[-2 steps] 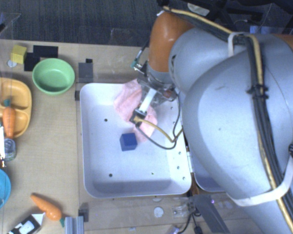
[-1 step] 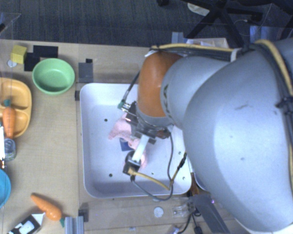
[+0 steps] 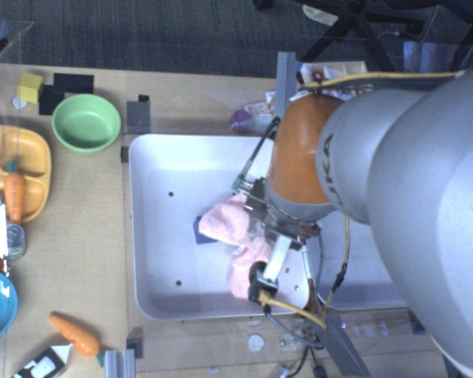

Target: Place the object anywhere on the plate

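Observation:
A crumpled pink cloth (image 3: 225,220) lies in the white bin (image 3: 165,179), right of its middle, and part of it reaches down toward the bin's front wall. A dark blue piece (image 3: 202,231) pokes out from under the cloth's left edge. My gripper (image 3: 257,239) hangs straight over the cloth's right side, and the wrist hides most of it. A yellow divided plate (image 3: 27,154) sits on the bench at far left, with a small carrot (image 3: 14,195) on it. The rim of a blue plate (image 3: 1,309) shows at the lower left.
A green bowl (image 3: 85,122) stands at the back left, beside a yellow block (image 3: 30,87) and a black block (image 3: 67,85). A second carrot (image 3: 76,335) lies on the bench near the front. The big grey arm (image 3: 410,203) covers the right side.

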Tool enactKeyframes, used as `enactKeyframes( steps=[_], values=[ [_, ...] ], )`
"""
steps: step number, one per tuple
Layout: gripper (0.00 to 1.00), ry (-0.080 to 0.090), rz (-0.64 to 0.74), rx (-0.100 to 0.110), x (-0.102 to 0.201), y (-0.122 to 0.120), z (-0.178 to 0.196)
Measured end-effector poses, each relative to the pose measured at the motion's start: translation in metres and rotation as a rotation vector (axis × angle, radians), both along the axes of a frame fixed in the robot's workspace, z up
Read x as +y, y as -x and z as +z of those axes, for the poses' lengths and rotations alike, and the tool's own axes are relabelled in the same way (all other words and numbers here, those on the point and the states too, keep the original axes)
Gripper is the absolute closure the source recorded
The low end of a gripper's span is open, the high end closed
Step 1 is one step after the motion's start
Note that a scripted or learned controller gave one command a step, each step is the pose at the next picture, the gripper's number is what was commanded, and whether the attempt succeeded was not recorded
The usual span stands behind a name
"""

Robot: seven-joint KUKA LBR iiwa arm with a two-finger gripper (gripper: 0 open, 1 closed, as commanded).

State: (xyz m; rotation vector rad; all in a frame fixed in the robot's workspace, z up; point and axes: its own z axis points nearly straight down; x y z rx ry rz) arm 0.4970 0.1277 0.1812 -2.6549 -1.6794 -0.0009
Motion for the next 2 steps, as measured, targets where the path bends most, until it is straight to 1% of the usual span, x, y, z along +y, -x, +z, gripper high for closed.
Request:
enactKeyframes(
  steps=[1,2],
  values=[
    [1.0,0.001,0.157,-0.001,-0.013,-0.04,0.028],
    [1.0,0.001,0.314,0.001,0.001,-0.077,0.004]
  ],
)
